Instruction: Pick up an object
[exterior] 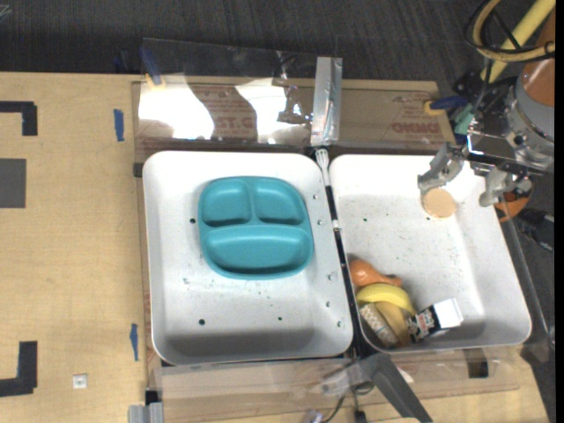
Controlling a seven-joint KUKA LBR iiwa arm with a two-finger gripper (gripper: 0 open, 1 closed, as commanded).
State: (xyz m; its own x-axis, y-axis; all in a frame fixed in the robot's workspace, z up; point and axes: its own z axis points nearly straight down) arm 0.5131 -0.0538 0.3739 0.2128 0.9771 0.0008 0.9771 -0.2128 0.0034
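Observation:
My gripper hangs over the far right part of the right bin, with its two fingers spread apart and open, nothing between them. A small tan round object lies on the bin floor just below the left finger. At the bin's near left corner a yellow banana lies in a pile with an orange fruit, a small white box and a speckled round item.
The left bin holds a teal divided plate. A clear plastic sheet and cardboard stand behind the bins. Yellow and black cables hang at the upper right beside the arm.

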